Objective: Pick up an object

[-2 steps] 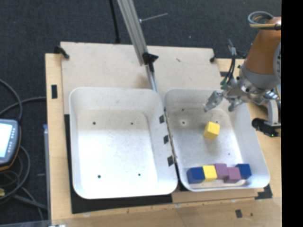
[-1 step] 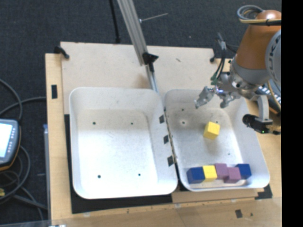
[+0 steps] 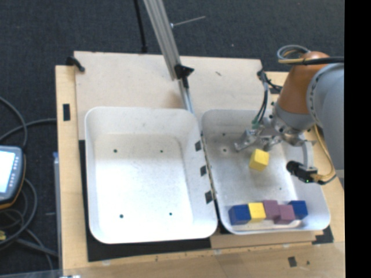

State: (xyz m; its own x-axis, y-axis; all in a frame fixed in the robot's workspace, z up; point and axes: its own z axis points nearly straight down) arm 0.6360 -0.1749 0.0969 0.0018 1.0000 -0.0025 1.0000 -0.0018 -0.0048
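Arm reaches in from right over right bin (image 3: 232, 126). Pincer (image 3: 259, 145) sits directly above a yellow cube (image 3: 259, 159), touching or nearly so; whether it is clenched, cannot tell. Along bin's near wall: blue block (image 3: 238, 214), yellow block (image 3: 257, 211), purple blocks (image 3: 279, 211), blue block (image 3: 298, 208) in a row.

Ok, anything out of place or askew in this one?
One yellow block sits tilted and apart, just below the end effector in the right bin, while the other blocks line the near wall.
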